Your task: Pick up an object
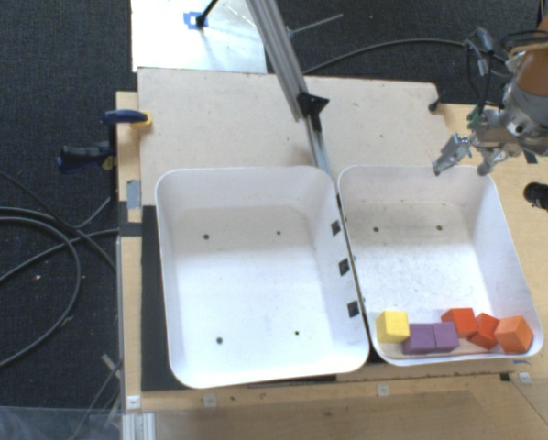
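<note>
Pincer (467, 157) spread apart, holding nothing, above the right bin's (508, 236) 1 o'clock corner; blocks (453, 331) lie at 6 o'clock.

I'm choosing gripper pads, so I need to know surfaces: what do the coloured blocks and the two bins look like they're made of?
The yellow block, purple block and orange blocks look like painted wood or matte foam: flat, even colour, crisp edges, no glare. Which of the two cannot be told. The right bin and left bin look like thin moulded plastic, white and smooth, with rounded corners and a soft sheen.
</note>
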Motion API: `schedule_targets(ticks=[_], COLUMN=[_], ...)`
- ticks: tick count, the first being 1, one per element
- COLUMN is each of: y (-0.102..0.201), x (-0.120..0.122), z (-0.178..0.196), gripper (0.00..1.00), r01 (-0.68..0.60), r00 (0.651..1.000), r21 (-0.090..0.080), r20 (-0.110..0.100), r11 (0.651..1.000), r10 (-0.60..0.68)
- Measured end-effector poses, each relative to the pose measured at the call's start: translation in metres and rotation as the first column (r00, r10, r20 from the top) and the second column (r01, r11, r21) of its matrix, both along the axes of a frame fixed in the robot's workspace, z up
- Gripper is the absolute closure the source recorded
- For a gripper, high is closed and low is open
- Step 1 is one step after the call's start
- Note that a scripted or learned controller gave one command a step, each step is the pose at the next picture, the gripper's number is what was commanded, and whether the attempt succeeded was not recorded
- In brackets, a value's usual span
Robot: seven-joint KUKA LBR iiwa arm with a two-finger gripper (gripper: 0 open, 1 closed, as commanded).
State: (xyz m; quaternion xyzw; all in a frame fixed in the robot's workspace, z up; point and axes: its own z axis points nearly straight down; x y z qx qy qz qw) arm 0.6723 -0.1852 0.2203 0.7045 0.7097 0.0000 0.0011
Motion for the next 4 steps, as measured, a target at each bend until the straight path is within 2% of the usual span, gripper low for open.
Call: schedule_targets(ticks=[1,2,3,4], y=[-0.002,0.020,0.050,-0.009], x=[-0.085,-0.167,-0.168,-0.169], z=[-0.059,-0.102,-0.091,0.080], gripper=[0.00,0.00,0.00,0.00], r01=[0.010,0.009,0.001,0.007], r00=[1.000,1.000,1.000,1.000], r21=[0.003,0.005,0.003,-0.004], r20=[-0.010,-0.009,0.000,0.010], r11=[1.000,1.000,1.000,1.000], r10=[-0.010,-0.009,-0.001,-0.007])
